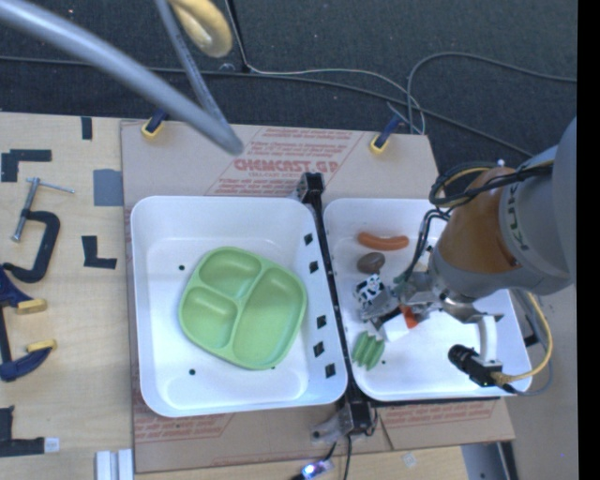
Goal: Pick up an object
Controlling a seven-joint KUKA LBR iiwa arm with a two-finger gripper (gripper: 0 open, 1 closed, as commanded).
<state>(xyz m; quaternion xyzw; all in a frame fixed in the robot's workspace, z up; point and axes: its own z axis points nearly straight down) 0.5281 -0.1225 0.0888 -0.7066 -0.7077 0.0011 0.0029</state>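
Plenty out of sight around the right bin (487, 386)!

The arm (511, 239) ran off the right edge, its bulk covering much of that bin's far side. The gripper (401, 314) sat low among the toys, its tips too muddled with an orange-and-white scrap to read. The small black-and-white toy (371, 292) was too tiny to identify. Up top, a blurred grey pole (141, 84) and yellowish blob (204, 26) were cut by the frame.

My wrist band (476, 230) is orange. Below sit a pale green tray (244, 307), white bins (150, 281), an orange sausage (382, 241) and a black-and-white toy (371, 292).
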